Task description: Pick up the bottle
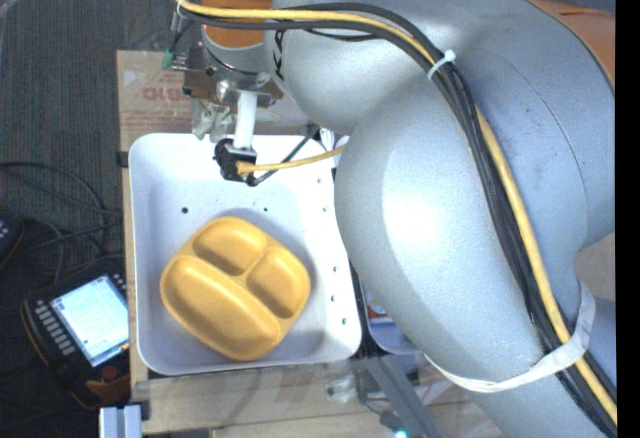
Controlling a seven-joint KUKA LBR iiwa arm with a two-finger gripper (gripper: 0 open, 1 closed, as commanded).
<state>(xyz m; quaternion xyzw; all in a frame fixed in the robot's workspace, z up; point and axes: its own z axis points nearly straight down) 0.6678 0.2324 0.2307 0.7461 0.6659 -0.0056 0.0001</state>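
- The pincer [222, 121] hangs over the far rim of the left bin [165, 196], tucked under the orange-banded wrist. From this slant I cannot tell whether it is wide or narrow, and I see nothing gripped that I could vouch for.
- What I can make out in that bin is a yellow lumpy piece [237, 288] with three rounded lobes. It lies toward the near side, well apart from the pincer, and it does not read as a bottle to me.
- I cannot place the bottle. The arm [450, 176] covers the right bin, so my guess is that it lies under there.
- As I judge it, the step in hand is finding and approaching — not closing.
- To do it well, I would rise clear of the bin wall first, then swing the arm aside so the covered bin comes into sight.
- Once I know how the bottle lies, I would set the pincer wide, line it across the body rather than the neck, and descend straight.
- The risks are grabbing the yellow piece by mistake or clipping a rim on the way over.
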